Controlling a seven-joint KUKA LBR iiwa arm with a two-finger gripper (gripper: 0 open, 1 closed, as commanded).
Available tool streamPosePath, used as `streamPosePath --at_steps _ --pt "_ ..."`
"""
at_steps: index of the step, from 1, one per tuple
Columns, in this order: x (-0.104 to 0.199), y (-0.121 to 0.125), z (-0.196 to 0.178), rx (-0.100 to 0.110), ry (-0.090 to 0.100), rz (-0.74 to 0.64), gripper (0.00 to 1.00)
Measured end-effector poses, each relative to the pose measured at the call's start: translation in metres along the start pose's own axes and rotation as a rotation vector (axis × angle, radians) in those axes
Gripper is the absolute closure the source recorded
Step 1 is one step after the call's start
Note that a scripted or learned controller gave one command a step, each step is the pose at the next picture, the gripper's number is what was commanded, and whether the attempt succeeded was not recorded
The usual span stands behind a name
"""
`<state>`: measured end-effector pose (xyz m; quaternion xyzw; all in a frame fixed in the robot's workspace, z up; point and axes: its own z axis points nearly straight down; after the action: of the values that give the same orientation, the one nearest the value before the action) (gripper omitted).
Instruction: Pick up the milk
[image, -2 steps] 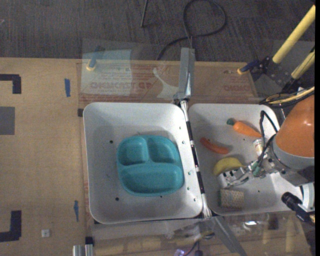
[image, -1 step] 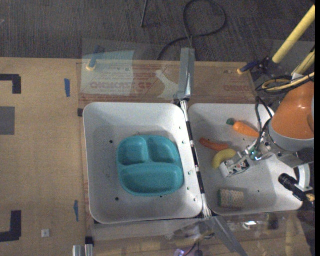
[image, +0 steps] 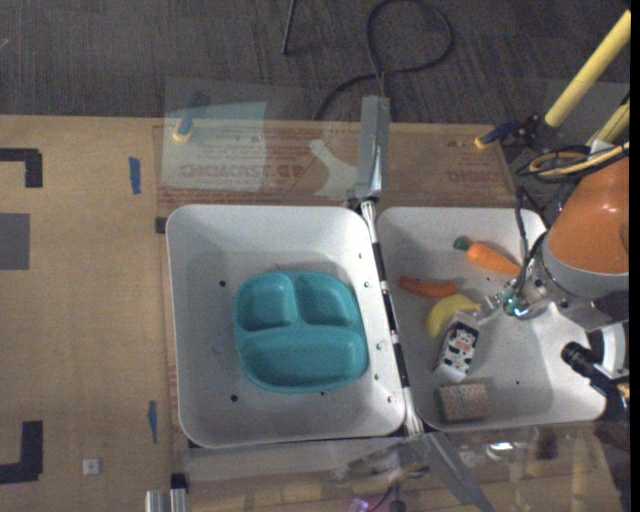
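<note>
Camera view: two shallow white bins side by side, mid-frame. Left white bin carries a teal three-compartment plastic tray, nothing else of interest.

Right white bin has the clutter. Small white milk carton with black cow print lies near the bin's centre-left, tilted, long axis running lower left to upper right. A yellow banana sits just above it, touching or nearly so; can't tell which. Above that, a thin orange-red chilli-shaped piece, and an orange carrot with green stub toward the upper middle of the bin. A brown rough-textured block, sponge-like, sits just below the carton, close but apart.

Grey arm with the orange band enters from the right edge of the frame. Gripper is to the upper right of the carton, near the banana's right end. Too small and blurred to judge the jaw state, so: can't tell. Nothing is visibly held; carton lies on the bin floor.

Step, as I read it: approach phase, grasp not yet made. Tip is offset up and right of the target.

Next move calls for: shift toward lower left in frame to centre over the carton, align jaws across its narrow width, descend. Risk: the banana crowds the upper end and the brown block sits just below, so a sloppy descent may land a jaw on a neighbour.
</note>
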<state>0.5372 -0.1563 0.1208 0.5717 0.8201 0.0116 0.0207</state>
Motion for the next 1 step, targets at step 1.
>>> streamPosePath --at_steps 1 --pt "-0.0226 -0.0025 -0.0352 0.044 0.016 0.157 1.00"
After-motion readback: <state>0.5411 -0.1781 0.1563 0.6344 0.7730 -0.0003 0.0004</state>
